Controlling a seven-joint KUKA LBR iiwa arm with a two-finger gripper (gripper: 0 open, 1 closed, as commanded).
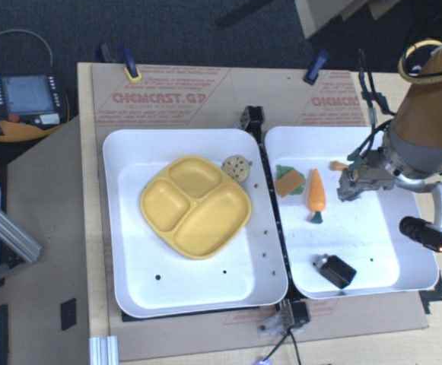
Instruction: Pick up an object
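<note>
The right bin [373, 272] holds an orange carrot [316, 192] with a green stem end, a green and orange sandwich-like piece [288, 181] to its left, and a small black block [336, 271] near the front. A small orange bit [338, 165] lies by the gripper. My gripper [351, 184] hangs over the right bin, just right of the carrot, with nothing visibly between its fingers. In the left bin [129, 265] sits a yellow divided plate [196, 205] with a cookie [236, 167] at its upper right edge.
The grey arm with its orange band [426, 105] reaches in from the right over the right bin's far side. A black clip [252, 117] sits at the top between the bins. A pendant device [23, 101] rests off the bench at the left.
</note>
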